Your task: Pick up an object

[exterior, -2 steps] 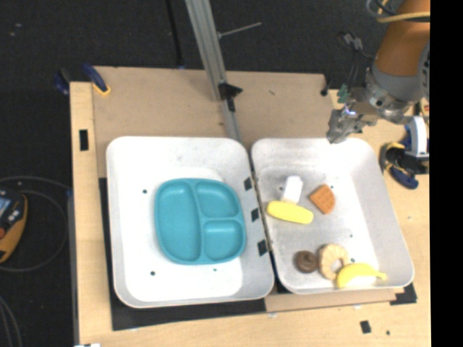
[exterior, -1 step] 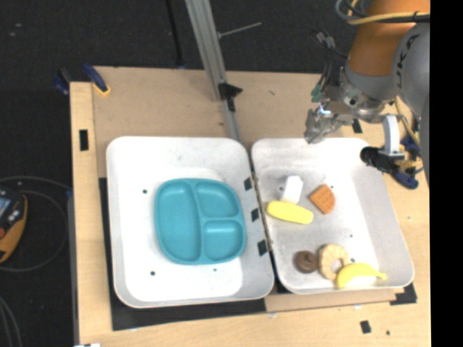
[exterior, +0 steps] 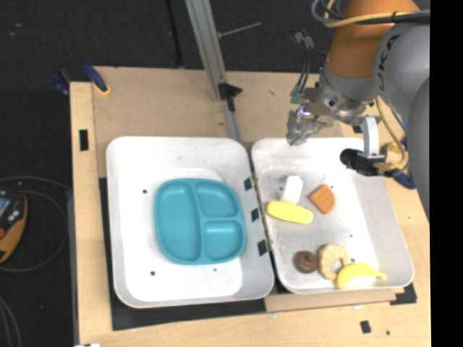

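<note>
Nearest: yellow banana (exterior: pixel 359 275) in right bin (exterior: pixel 387 215), touching a tan cookie (exterior: pixel 333 258); farther back, white block (exterior: pixel 292 189) against a yellow corn piece (exterior: pixel 290 212). Gripper (exterior: pixel 296 136) hovering above that bin's far rim, holding nothing (spread or pressed together: cannot tell). Risk, probably: closing on two touching items, or clipping the rim.

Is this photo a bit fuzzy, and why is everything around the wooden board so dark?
In the camera view, the picture is soft overall: the gripper looks smeared and the small items in the right bin lack crisp edges. The light falls evenly on the white bins, with faint shadows, while the surroundings beyond the board stay nearly black.
</note>
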Controlling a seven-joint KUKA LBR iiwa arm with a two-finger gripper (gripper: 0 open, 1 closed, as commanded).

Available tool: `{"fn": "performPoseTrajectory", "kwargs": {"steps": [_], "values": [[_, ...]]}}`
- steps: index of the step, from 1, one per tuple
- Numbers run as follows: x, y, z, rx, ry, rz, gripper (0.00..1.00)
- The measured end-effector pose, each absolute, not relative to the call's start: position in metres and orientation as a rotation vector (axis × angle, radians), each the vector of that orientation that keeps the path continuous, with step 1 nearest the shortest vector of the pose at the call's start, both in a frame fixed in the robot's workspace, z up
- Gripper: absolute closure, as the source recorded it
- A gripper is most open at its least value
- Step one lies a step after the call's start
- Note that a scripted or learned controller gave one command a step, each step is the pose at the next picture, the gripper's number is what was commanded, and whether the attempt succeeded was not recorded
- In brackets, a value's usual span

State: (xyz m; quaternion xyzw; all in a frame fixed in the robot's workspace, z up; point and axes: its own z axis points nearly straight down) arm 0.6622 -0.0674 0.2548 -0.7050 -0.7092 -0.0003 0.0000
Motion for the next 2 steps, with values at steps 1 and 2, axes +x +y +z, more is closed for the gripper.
{"fn": "performPoseTrajectory", "kwargs": {"steps": [1, 2], "values": [[0.658, -0.013, 0.242, -2.215, -2.228, 0.0, 1.0], [0.646, 0.042, 0.239, -2.213, -2.228, 0.0, 1.0]]}}
